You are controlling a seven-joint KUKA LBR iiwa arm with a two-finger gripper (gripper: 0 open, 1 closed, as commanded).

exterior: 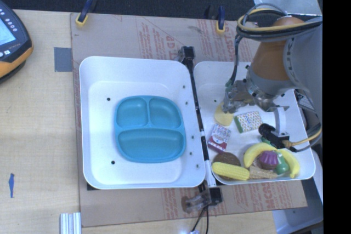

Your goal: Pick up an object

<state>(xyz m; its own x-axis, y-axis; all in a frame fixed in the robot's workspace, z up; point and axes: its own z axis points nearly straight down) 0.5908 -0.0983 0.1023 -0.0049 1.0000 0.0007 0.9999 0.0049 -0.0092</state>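
My gripper (235, 100) hangs low in the right bin (205, 76), just above a pale yellow piece (222, 117). Close by lie a small colourful card (248, 120), a red and white packet (220, 136), a corn cob (230, 171), a brown round piece (227, 159), a banana (274, 154) and a purple toy (268, 160). The grey arm with its orange band (274, 63) covers the bin's far right part. Whether anything sits between the fingers is hidden.
The left bin (90, 118) holds a blue divided plate (149, 129). A black clamp (187, 54) sits at the bins' top junction. Blue and yellow clips (83, 12) hold the cardboard sheet. A yellow-edged device (11, 35) lies at the far left.
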